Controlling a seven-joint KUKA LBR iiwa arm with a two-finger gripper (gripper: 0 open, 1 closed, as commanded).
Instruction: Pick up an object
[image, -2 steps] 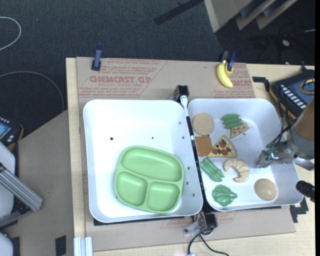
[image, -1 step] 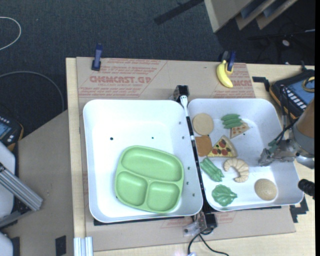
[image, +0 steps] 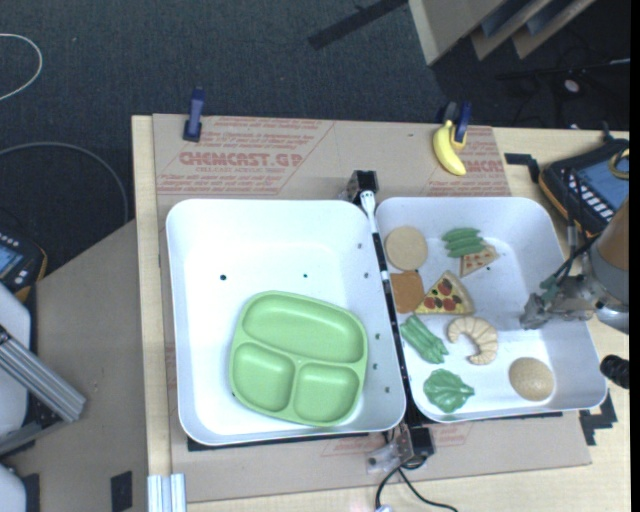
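The right bin (image: 520, 215) holds toy food. A round tan cookie (image: 406, 247) and a brown toast square (image: 407, 290) lie by its left wall. Near them are a pizza slice (image: 445, 296), a smaller pizza slice (image: 478, 260) and green beans (image: 461, 239). A croissant (image: 476, 338), a pea pod (image: 425, 338), a green leaf (image: 446, 389) and a bread roll (image: 531, 378) lie toward the front. My gripper (image: 545, 305) hangs low over the bin's right side, above bare floor, right of the croissant and above the bread roll. Nothing shows in it.
The left bin (image: 200, 290) holds a green divided plate (image: 298, 357). A yellow banana (image: 449, 150) lies on the board behind the right bin, beside a blue clamp (image: 461, 117). A black device (image: 590, 185) sits at the far right.
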